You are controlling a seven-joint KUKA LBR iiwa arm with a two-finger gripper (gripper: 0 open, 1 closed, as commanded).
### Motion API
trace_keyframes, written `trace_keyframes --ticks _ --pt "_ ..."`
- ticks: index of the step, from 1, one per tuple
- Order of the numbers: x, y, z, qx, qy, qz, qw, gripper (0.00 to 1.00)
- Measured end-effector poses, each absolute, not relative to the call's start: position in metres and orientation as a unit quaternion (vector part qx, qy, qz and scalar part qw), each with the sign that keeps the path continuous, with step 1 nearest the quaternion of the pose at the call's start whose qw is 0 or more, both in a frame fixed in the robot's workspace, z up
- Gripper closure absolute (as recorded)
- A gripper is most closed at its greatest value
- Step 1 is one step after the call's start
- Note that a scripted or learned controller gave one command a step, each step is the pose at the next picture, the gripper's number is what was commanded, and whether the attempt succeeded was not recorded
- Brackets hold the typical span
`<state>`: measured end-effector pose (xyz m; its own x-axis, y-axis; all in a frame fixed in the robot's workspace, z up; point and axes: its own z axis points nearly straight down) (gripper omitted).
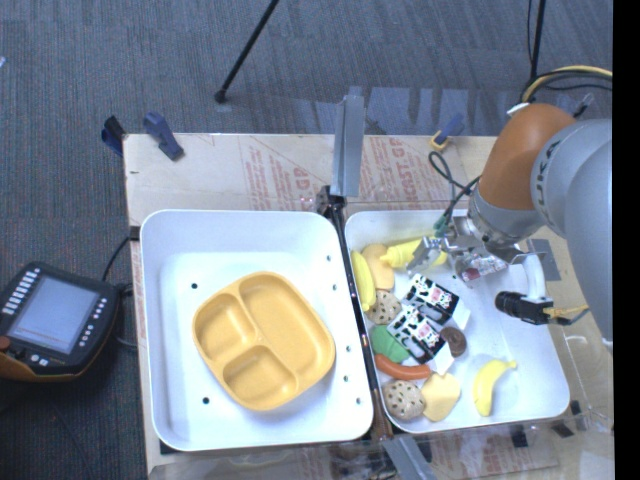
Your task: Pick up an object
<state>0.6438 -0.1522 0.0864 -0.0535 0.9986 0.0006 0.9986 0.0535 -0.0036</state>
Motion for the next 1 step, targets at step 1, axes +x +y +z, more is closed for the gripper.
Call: trace_keyframes --ticks 1 --pt "0.6451 -0.1431 0.1766 -0.806 -0.592 0.0 0.0 0.0"
